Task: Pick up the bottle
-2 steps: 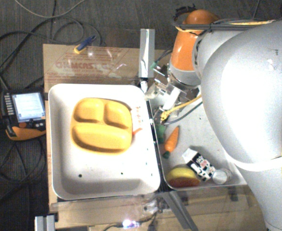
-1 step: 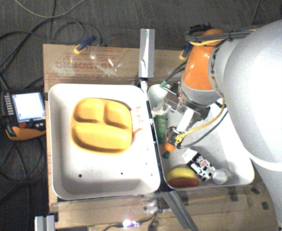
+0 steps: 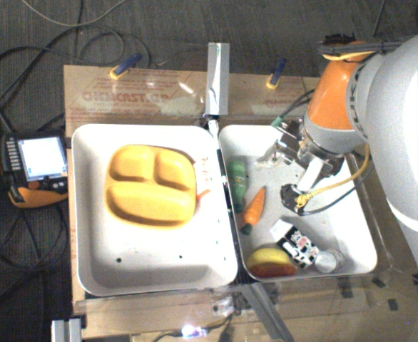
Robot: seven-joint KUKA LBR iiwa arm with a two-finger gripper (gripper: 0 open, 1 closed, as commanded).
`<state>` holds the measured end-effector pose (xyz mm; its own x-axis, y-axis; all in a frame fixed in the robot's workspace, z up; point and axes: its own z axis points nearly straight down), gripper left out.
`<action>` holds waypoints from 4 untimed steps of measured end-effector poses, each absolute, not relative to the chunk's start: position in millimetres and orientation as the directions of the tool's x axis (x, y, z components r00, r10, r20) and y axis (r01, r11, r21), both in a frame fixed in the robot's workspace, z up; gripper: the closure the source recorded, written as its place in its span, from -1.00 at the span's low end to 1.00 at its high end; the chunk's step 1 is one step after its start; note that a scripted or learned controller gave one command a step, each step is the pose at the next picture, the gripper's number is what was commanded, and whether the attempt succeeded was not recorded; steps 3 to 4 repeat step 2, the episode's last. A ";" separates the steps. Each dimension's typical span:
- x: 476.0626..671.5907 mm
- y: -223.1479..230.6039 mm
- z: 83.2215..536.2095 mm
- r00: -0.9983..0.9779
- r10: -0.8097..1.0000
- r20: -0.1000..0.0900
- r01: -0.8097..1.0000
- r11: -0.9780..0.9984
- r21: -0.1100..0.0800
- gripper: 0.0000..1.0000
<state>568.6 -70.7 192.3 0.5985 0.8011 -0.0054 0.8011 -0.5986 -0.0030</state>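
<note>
A handheld device [image 3: 41, 158] with a lit screen lies on the dark floor at far left, among loose cables, beside the bench. A cardboard sheet [image 3: 123, 98] shows behind the two white bins, with a blue clamp [image 3: 125, 65] at its back edge.

The left bin [image 3: 159, 256] holds a yellow compartment tray [image 3: 152, 185], which sits in its upper half with its divided wells facing up.

A metal post [image 3: 217, 77] stands behind the seam where the bins meet. Just right of that seam, the bottle [image 3: 236, 182], green with a darker cap end pointing away from the camera, lies on its side along the left wall of the right bin [image 3: 344, 223]. A carrot [image 3: 254, 206] lies slanted just beside the bottle, its leafy end near the bottle's lower end. A yellow and red fruit [image 3: 269, 261] rests at the bin's near wall.

The gripper [image 3: 284, 152] hangs over the upper middle of the right bin, apart from the bottle and with nothing seen in its grasp. Whether it is spread or closed cannot be told from this angle.

A black and white carton [image 3: 298, 245] lies next to the fruit, and a pale round object [image 3: 327, 261] lies just beside the carton. The arm [image 3: 341, 109], with its orange band, reaches in from the right.
</note>
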 end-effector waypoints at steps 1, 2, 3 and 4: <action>527.7 -131.4 100.3 0.599 0.801 -0.004 0.801 -0.599 -0.006 -1.00; 518.5 -97.7 98.1 0.708 0.706 -0.004 0.706 -0.708 -0.006 -1.00; 518.5 -97.7 98.1 0.708 0.706 -0.004 0.706 -0.708 -0.006 -1.00; 518.5 -97.7 98.1 0.708 0.706 -0.004 0.706 -0.708 -0.006 -1.00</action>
